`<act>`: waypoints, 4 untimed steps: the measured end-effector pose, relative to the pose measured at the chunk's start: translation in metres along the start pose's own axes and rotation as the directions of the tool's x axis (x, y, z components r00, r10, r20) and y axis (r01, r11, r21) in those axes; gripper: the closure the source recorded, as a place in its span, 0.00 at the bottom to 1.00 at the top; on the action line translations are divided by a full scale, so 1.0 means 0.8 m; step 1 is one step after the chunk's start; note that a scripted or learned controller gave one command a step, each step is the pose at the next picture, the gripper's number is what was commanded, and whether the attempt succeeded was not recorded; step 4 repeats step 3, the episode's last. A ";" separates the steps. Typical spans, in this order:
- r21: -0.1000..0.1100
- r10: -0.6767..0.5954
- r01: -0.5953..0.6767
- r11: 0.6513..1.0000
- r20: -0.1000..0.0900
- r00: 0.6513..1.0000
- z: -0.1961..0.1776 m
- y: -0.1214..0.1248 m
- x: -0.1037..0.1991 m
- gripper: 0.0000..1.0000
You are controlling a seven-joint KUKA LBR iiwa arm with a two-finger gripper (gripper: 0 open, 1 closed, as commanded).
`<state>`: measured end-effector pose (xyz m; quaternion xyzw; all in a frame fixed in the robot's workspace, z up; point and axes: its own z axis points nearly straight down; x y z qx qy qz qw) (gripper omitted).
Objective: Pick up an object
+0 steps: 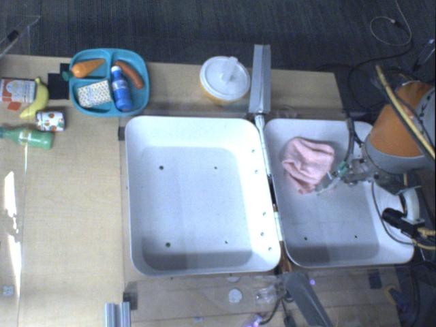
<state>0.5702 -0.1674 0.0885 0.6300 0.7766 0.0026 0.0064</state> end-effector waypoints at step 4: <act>0.011 -0.186 0.187 0.982 -0.008 0.982 -0.116 0.141 0.090 1.00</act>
